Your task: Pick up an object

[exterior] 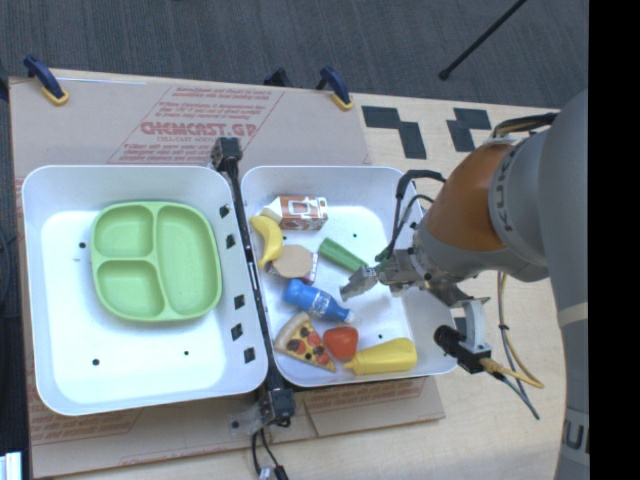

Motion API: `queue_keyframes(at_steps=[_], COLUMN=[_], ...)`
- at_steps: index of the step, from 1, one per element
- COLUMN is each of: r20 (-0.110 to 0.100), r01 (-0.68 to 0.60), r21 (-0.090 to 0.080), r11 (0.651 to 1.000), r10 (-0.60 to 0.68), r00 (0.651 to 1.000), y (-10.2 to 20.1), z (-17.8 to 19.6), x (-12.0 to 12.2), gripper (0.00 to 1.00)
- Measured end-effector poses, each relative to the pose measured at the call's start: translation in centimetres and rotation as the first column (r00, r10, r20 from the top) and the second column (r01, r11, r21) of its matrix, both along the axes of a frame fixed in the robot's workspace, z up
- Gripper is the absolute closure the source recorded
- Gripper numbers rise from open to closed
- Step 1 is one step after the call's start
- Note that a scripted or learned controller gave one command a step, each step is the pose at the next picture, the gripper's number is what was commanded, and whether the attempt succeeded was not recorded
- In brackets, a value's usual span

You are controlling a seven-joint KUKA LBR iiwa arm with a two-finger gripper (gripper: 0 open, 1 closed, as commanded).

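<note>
1. Left bin (40, 298): holds a green divided plate (157, 261), lying flat toward its upper left.
2. Right bin (395, 190), taken as landmark. Inside near its left wall: a banana (267, 239), with a round tan slice (294, 262) touching it on the right.
3. Near the bin's top wall: a small brown-and-white carton (302, 211).
4. Bin centre: a blue bottle (315, 300); up and right of it, a green cylinder (342, 255).
5. Along the bin's lower wall: a pizza slice (303, 341), a red tomato (341, 341) touching it, then a yellow piece (385, 356).
6. Gripper (360, 283) over the bin's right half, beside the bottle; fingers look empty; how wide they stand, cannot tell.
</note>
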State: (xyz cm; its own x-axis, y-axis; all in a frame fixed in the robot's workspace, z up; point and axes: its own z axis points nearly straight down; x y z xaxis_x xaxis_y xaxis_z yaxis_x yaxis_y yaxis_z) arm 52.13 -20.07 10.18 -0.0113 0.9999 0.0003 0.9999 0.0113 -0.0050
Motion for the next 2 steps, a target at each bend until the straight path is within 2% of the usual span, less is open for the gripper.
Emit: queue_keyframes(at_steps=[1,2], r20=[0.0,-0.001], r01=[-0.004,-0.005], r21=[-0.001,-0.001], r11=[1.0,1.0], r10=[0.004,0.005], r00=[1.0,1.0], y=[0.01,0.01], z=[1.03,1.02], x=[0.08,0.07], gripper=[1.0,0.0])
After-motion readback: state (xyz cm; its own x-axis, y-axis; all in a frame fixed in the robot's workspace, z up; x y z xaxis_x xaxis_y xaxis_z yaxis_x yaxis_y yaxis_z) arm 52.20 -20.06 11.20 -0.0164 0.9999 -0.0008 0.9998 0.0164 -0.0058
